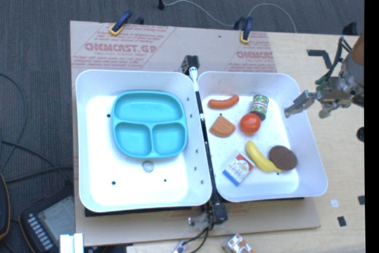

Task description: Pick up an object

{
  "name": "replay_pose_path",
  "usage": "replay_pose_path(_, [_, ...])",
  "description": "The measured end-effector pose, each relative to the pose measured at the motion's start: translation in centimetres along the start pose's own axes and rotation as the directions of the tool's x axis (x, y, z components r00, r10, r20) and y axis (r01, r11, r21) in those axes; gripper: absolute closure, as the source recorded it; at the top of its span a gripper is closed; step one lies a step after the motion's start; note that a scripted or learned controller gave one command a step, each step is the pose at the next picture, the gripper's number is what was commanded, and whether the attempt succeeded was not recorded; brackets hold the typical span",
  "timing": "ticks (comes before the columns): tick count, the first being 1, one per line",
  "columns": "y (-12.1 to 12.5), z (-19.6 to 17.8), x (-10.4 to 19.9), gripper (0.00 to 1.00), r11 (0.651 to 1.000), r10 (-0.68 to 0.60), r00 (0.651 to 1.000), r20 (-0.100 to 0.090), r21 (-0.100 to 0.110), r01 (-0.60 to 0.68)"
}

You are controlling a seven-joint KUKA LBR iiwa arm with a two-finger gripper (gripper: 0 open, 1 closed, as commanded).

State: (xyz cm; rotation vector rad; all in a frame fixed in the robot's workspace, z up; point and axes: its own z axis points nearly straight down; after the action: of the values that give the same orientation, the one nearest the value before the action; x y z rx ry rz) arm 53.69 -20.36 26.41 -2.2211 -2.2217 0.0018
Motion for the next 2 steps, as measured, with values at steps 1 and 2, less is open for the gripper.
replay_pose_path(1, [-1.5,11.2,0.8,0.00,1.000,0.000,1.000,-0.001,0.002,0.000])
replay_pose_path(2, [-4.9,17.5,3.1,0.00,1.000,0.001,1.000,0.006,-0.013,-0.001])
